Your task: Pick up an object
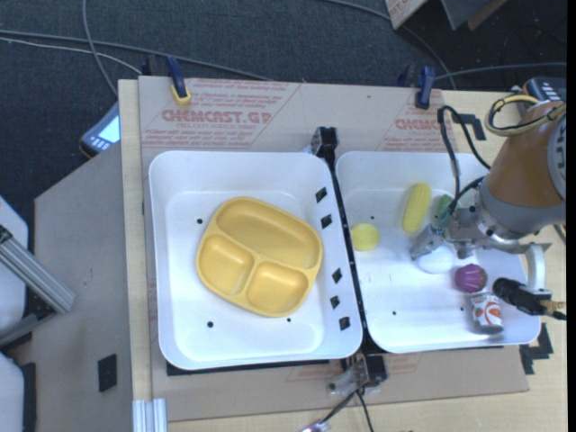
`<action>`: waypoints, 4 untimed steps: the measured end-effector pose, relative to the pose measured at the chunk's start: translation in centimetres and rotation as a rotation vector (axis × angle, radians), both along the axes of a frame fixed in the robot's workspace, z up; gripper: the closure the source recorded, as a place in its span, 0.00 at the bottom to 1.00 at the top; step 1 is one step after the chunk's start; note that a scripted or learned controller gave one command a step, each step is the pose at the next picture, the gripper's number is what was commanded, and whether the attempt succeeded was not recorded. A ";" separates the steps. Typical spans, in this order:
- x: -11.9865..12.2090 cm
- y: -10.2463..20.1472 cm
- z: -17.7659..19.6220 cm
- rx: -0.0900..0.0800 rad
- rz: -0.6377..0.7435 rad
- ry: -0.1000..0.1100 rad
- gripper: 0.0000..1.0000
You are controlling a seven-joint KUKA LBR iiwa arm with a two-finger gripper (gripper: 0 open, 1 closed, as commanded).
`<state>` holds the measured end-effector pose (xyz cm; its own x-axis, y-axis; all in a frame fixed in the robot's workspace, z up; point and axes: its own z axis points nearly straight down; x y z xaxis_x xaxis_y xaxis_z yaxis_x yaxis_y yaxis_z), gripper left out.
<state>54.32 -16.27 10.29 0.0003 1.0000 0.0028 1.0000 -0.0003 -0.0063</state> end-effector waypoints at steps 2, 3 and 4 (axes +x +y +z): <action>0.1 0.1 -0.7 -0.001 0.000 -0.006 1.00; 1.3 0.3 4.6 -0.004 0.002 -0.012 1.00; 1.7 1.3 9.8 -0.004 0.003 -0.012 1.00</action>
<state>56.07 -14.98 20.14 -0.0024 1.0000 -0.0013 1.0000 0.0024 0.0061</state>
